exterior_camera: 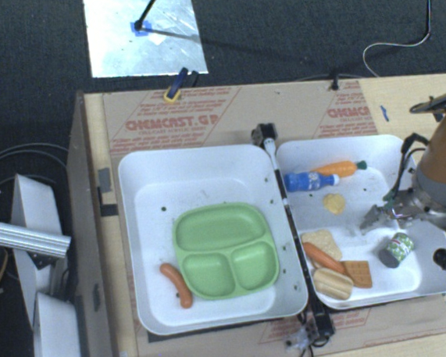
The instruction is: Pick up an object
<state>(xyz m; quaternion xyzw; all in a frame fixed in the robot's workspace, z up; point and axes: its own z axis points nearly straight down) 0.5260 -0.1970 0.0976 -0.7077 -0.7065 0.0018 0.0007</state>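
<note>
My gripper [382, 215] hangs over the right bin [397, 148], near its right side, with its fingers spread open and nothing between them. A small green-labelled can [398, 249] lies just below the gripper, apart from it. A yellow round piece [334, 202] sits to the gripper's left. Farther back lie a blue bottle [308, 180] and an orange carrot [338, 169]. Along the bin's front left are a bread slice [320, 242], an orange sausage-like piece [325, 257], a cracker [358, 273] and a bun [332, 284].
The left bin [145, 181] holds a green divided plate [225, 249] and a reddish sausage [177, 284] at its front left. A black divider clamp [266, 135] sits between the bins at the back. Cables and metal parts lie off the bench's left side.
</note>
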